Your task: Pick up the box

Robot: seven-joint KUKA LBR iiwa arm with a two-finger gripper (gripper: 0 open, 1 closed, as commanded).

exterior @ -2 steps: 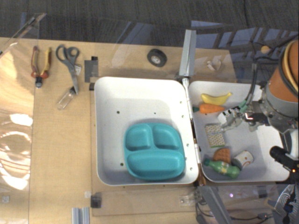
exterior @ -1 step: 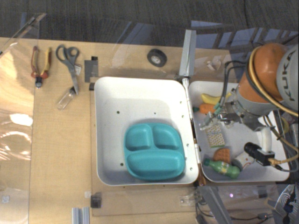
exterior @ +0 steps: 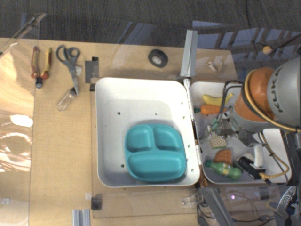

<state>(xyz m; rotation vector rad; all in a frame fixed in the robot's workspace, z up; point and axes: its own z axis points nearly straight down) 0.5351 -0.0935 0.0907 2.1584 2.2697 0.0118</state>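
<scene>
Two bins — arm [exterior: 270, 98] low over right bin [exterior: 277, 179], teal tray [exterior: 155, 152] left.

Pale wooden bench [exterior: 56, 145] under glare, dark ribbed floor [exterior: 117, 4] beyond.

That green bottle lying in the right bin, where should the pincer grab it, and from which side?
Probably the mid-body of the green bottle, coming straight down from above. It lies on its side along the near wall of the right bin, so closing across its narrow width suits; a brown item lies close behind it.
</scene>
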